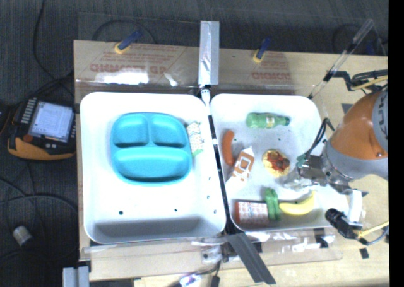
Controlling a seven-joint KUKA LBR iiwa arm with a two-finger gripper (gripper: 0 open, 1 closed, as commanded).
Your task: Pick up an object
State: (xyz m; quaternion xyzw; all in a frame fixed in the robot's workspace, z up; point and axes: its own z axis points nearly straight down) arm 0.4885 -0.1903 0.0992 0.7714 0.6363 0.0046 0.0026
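Hovering low in the right bin (309, 106), the pincer (302, 175); whether it's spread or pinched, cannot tell. Curved smooth banana (297, 206) lies just below it, round pizza toy (276, 161) just left, glossy green bottle (267, 120) well above.

In the right white bin (218, 153) your room is tight: the green plastic bottle (267, 120) lies along the far side, the orange sausage (227, 144), small carton (242, 163) and round pizza toy (276, 162) crowd the middle, and the yellow banana (297, 206) and labelled can (254, 212) line the near wall. The left white bin (95, 216) (holding a blue divided plate (151, 147)) gives you open floor along its near side.
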